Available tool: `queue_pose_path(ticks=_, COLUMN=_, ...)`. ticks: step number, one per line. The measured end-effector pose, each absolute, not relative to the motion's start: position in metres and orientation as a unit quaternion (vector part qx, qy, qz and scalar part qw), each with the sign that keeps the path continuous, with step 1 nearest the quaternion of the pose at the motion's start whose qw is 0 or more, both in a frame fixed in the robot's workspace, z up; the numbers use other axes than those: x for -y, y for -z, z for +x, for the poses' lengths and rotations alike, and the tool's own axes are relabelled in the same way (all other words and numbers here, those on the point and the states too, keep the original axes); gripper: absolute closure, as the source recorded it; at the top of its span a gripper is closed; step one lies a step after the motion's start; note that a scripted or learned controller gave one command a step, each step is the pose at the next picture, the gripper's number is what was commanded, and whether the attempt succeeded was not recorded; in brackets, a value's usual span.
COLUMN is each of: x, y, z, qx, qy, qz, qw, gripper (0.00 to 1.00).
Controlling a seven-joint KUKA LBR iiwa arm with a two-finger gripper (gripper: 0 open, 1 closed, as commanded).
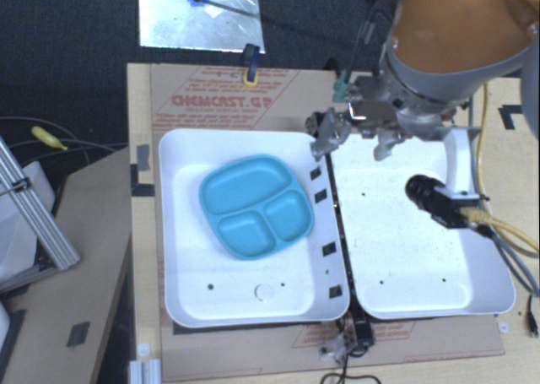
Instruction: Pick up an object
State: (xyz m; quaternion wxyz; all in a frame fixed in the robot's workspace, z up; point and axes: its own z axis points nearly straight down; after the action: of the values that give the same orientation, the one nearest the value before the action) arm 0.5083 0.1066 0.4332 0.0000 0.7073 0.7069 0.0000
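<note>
One pincer point(354, 148), two-fingered, grey, on the arm point(460, 11) that comes in from the right.
- State: released. The fingers point(323, 144) stand apart with nothing between them.
- Position: above the far edge of the bins, over the seam where they meet.

One plate point(256, 205), blue, with three compartments.
- Position: flat on the floor of the left bin point(194, 294), about mid-floor and nearer the far edge than the near one, clear of every wall.
- Relation: well apart from the pincer, toward the near left of it. Judged to be the thing to pick up.

Two bins, white and shallow, side by side. The right bin point(405, 277) lies below and beside the pincer.

Several tabs point(321, 197), small and black, spaced along the left bin's right edge.

One cardboard sheet point(224, 95), red print, under both bins on the bench.

Handling note (judgement):
- The step in hand is the approach, which calls for a move left and toward the near edge, then straight down.
- The plate is wide and low, so its flat face offers no hold.
- One finger should go inside a compartment and the other outside the rim, with the jaws squared across that rim.
- The plate's right rim is closest, but it sits nearest the tabs and the wall, so some margin is needed there.
- An edge grip may let the plate tip, so a firm close and a slow lift are advised.
</note>
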Motion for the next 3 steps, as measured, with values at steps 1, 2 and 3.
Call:
queue_pose_path(ticks=1, x=-0.107, y=-0.446, z=0.509, qx=-0.709, qy=-0.0021, qz=0.705, qw=0.001, gripper=1.0)
queue_pose_path(ticks=2, x=-0.082, y=-0.394, z=0.486, qx=-0.707, qy=0.001, qz=0.708, qw=-0.001, gripper=1.0)
queue_pose_path(ticks=3, x=-0.048, y=-0.465, z=0.487, qx=-0.706, qy=-0.0039, qz=0.708, qw=0.003, gripper=1.0)
